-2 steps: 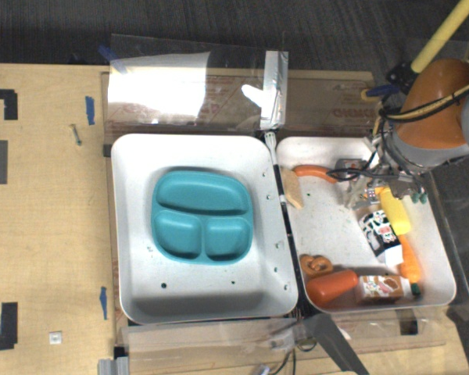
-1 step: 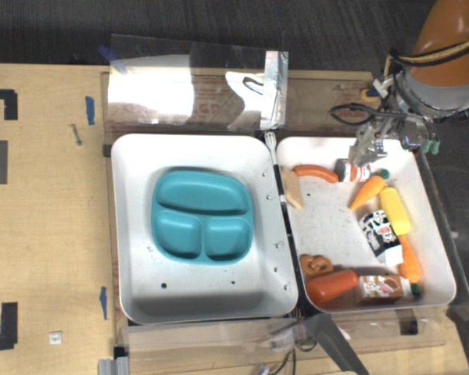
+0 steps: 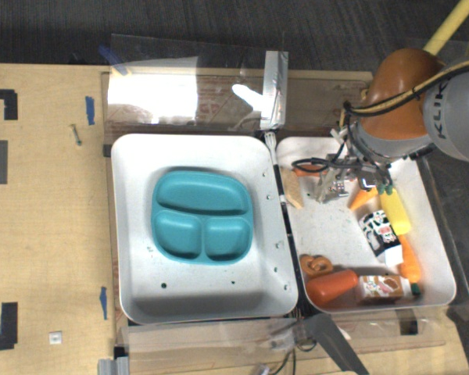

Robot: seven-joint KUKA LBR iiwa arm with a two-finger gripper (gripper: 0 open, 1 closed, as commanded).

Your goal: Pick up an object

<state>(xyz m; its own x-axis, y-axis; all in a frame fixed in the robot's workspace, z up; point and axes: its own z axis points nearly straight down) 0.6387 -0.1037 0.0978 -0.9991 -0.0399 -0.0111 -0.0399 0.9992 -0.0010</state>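
1. Gripper (image 3: 345,184) low over the far end of the right bin (image 3: 445,276); cables and wrist hide the tips, so cannot tell its state, and nothing is visibly held.
2. Nearest candidate: yellow piece (image 3: 395,212), just right of the gripper, touching an orange piece (image 3: 362,198) at its far-left end.
3. Yellow piece's long axis runs far-to-near, tilted slightly right.
4. Judgement: the grasp needs a short shift right and the jaws closing across that axis.
5. Further out: black-and-white pack (image 3: 381,233), bottle (image 3: 352,286) along the near wall, pretzel (image 3: 316,266).
6. Left bin (image 3: 133,155) holds a teal tray (image 3: 202,215), well apart.
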